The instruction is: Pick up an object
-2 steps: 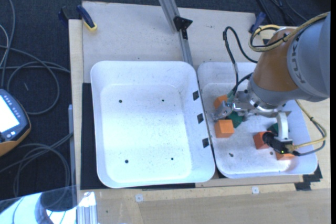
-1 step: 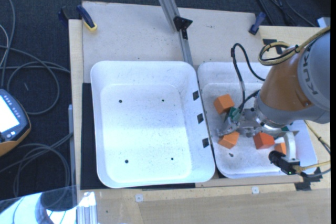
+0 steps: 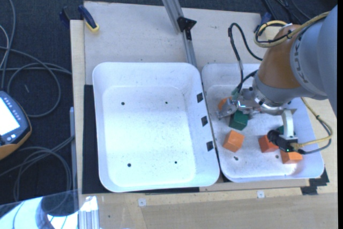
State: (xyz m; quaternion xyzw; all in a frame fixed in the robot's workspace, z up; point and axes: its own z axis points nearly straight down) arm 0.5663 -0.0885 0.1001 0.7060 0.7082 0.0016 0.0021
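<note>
Your likeliest target is the green block, lying in the right bin just under the gripper. The fingers come down right at its upper edge, but you cannot tell how wide they stand, nor whether the block sits between them or merely beside them, since the wrist hardware covers that spot.

Just below the green block lies an orange block, close to it but apart. To the right of the green block, farther off, a red-orange block rests beside a small black-and-white piece of the arm's fittings. A scrap of orange also peeks out to the upper left of the green block, half hidden by the fingers.

Judging by this, the reach looks done and the grasp is unconfirmed: nothing appears lifted, every block seems to rest on the bin floor, so closing securely and raising are left to you.

The left bin lies well left of the green block, and both bins rest on the counter. No brand, label or writing can be read.
</note>
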